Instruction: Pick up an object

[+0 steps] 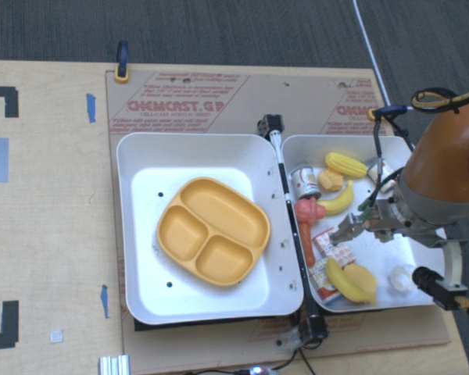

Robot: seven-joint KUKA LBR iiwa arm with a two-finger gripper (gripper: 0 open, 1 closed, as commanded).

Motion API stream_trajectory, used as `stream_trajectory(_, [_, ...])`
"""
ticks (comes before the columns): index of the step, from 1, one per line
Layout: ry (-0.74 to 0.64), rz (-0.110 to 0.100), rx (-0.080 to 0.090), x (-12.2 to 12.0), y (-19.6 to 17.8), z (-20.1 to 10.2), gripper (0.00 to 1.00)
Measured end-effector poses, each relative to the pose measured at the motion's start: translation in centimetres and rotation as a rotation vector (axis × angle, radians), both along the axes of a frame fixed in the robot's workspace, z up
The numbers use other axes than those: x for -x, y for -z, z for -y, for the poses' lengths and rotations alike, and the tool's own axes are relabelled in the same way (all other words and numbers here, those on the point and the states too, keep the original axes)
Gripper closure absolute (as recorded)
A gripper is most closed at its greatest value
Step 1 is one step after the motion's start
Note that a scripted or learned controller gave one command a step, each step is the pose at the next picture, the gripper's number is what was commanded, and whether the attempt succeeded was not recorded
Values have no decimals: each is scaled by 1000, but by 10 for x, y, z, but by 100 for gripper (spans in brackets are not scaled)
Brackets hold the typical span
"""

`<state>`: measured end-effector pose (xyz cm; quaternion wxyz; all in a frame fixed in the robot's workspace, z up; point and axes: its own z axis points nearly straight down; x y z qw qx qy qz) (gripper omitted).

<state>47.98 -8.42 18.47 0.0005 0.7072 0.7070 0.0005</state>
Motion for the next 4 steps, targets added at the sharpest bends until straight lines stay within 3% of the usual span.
stream_trajectory(1, [0,3,0,-41,90,17,0])
stream_trajectory(3, [1,16,3,-5,95,10,0])
stream_trajectory(4, [2,17,4,-5,95,9,0])
